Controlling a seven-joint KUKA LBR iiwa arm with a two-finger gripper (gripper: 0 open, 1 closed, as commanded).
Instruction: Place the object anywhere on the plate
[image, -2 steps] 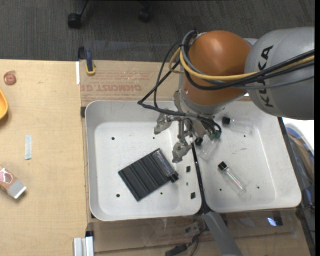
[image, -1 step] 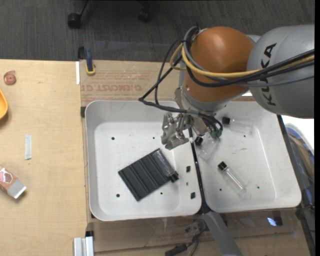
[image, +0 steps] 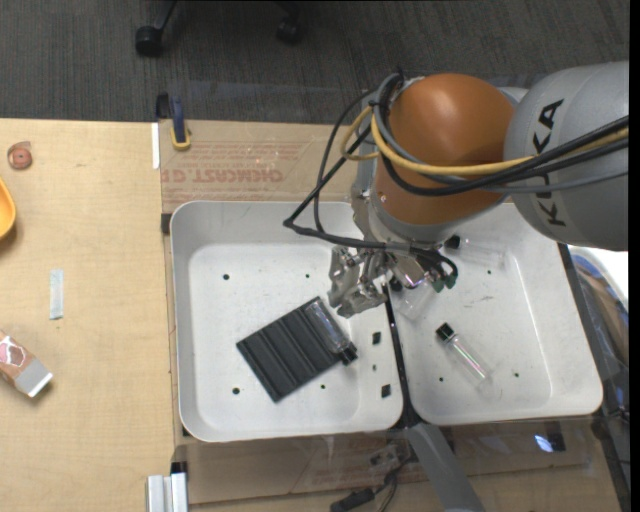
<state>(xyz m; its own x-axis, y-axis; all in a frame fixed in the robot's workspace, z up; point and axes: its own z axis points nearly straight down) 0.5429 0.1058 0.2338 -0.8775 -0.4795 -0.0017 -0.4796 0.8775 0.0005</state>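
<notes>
Overhead, pincer (image: 352, 291) beside black plate (image: 290, 350).

Two bins sit side by side on the tabletop (image: 80, 250). In the left bin (image: 200, 300) a ribbed plate (image: 285, 352) lies tilted, with a small tube (image: 330, 330) resting on its right end. In the right bin (image: 540, 350) lies a vial (image: 462, 352). The gripper (image: 355, 290) hangs over the left bin's right side, just above the tube.

bins: 2 (image: 190, 330) | ribbed black plate: 1 (image: 285, 352) | clear tubes with black cap: 2 (image: 462, 353)
</notes>
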